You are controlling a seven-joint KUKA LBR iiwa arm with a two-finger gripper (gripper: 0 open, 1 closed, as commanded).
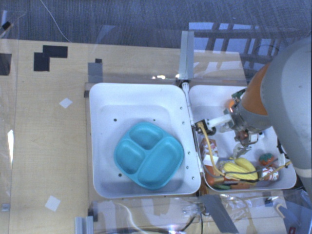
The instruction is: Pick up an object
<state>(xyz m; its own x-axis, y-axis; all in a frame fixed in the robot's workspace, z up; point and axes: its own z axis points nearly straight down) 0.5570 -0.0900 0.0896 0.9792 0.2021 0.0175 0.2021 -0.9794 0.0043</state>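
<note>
My gripper hangs over the middle of the right bin, pointing down, with the grey arm and its orange band above it at the right. Just below it lies a yellow banana-like toy among a pile of small objects at the bin's front. A small orange and green item sits to the right of the banana. The gripper is close above the banana's upper edge; I cannot tell whether it touches it.
In the left bin lies a blue sectioned plate. A yellow cord runs along the right bin's left wall. The metal divider post stands behind the bins. The arm's bulk covers the right bin's right side.
</note>
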